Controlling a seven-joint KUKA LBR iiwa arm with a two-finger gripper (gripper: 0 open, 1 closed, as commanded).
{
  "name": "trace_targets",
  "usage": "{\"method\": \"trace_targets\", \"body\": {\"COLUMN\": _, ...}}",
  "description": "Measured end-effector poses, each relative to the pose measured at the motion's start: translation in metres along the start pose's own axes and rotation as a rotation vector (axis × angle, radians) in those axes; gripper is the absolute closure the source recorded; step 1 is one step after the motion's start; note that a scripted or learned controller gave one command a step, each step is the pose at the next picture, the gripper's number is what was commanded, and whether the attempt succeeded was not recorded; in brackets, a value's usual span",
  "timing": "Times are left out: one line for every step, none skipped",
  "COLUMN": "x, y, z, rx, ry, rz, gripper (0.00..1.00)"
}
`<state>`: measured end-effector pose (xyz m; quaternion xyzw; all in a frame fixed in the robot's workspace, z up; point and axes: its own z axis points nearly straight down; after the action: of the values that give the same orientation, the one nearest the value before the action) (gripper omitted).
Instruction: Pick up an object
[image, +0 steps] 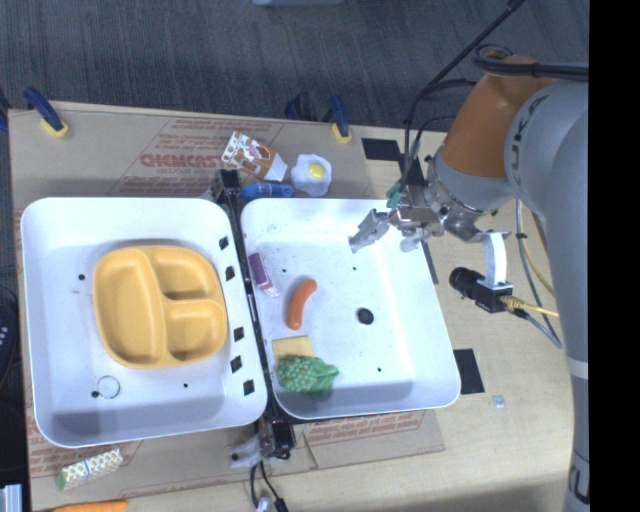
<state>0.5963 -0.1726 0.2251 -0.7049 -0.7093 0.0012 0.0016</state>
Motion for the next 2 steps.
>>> {"method": "trace_targets", "body": {"x": 0.062, "y": -0.048, "z": 0.116, "rx": 0.004, "ry": 0.001, "rz": -0.039, "gripper": 0.0}}
{"method": "trace_targets", "body": {"x": 0.078, "y": -0.011, "z": 0.134, "rx": -0.002, "ry": -0.001, "rz": -0.3, "gripper": 0.0}}
